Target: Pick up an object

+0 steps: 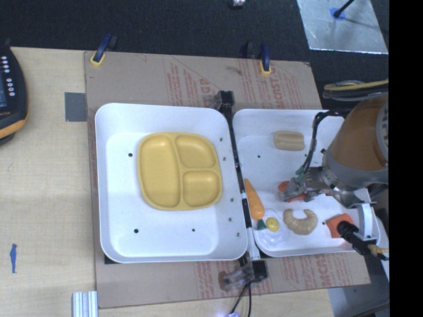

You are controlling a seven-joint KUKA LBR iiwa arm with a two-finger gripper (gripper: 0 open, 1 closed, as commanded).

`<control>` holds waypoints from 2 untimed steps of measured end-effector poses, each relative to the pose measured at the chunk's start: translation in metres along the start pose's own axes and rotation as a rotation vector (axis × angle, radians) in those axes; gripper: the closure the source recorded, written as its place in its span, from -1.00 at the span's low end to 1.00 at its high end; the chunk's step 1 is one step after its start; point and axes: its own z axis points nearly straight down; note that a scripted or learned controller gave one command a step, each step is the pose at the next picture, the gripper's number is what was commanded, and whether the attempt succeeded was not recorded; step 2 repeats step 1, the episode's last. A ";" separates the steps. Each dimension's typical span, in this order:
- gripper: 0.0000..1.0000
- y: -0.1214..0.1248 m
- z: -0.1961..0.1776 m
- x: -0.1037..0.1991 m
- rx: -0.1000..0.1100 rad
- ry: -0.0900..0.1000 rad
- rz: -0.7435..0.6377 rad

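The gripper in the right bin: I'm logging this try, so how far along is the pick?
Done: the arm has reached into the right bin, and the gripper is low among the items. In hand: it sits at a small reddish object, but a grasp isn't visible. Left: gripping and lifting. The croissant, carrot and tan block lie on the bin floor.

A robot test bench in a lab: two white bins (109,177) sit on cardboard (198,78) clamped to a wooden bench (39,197) with blue clips (265,58). A control pendant (10,94) lies at the left edge, and toy food (301,220) fills the right bin.
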 end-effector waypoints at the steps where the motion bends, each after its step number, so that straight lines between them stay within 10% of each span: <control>1: 1.00 0.056 -0.096 0.063 -0.015 0.001 -0.009; 2: 1.00 0.056 -0.096 0.063 -0.015 0.001 -0.009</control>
